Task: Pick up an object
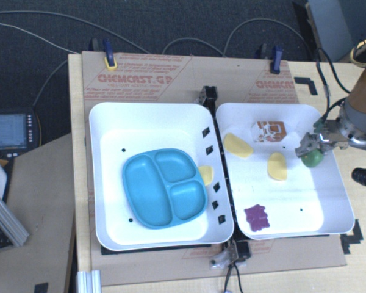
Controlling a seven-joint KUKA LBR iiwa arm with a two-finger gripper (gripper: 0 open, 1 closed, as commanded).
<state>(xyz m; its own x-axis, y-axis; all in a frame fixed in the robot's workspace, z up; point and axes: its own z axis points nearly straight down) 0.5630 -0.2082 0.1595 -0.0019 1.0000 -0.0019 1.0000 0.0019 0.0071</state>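
One arm (360, 112) reached low into right bin (329, 215), gripper (310, 150) over green object (313, 159), grasp unclear; three yellow pieces, one purple, one blue tray (163, 187)

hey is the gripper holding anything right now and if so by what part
It cannot be told. The gripper sits right over a green object in the right bin, but the view does not show a clear hold.
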